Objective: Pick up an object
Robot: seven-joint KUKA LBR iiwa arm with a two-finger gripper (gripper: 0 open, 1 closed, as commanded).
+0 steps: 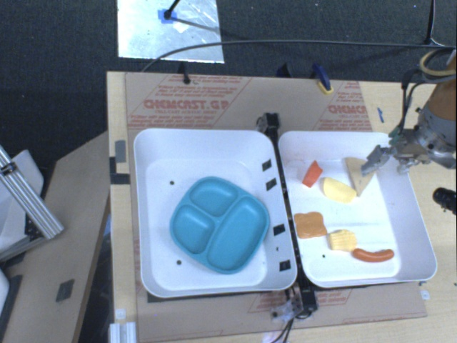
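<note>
Reaching in from three o'clock, the gripper (373, 164) hovers at the tan wedge-shaped block (359, 173) in the right white bin (414, 224); whether it is spread or pinching, I cannot tell. Approach step, seemingly; next comes a descent and closing on the wedge

the right bin (421, 252) has open floor along its near-left corner and far-left side, while food crowds its middle and the gripper (373, 164) hangs over the tan wedge (357, 174); a blue tray (220, 224) fills the left bin (153, 191).
</note>
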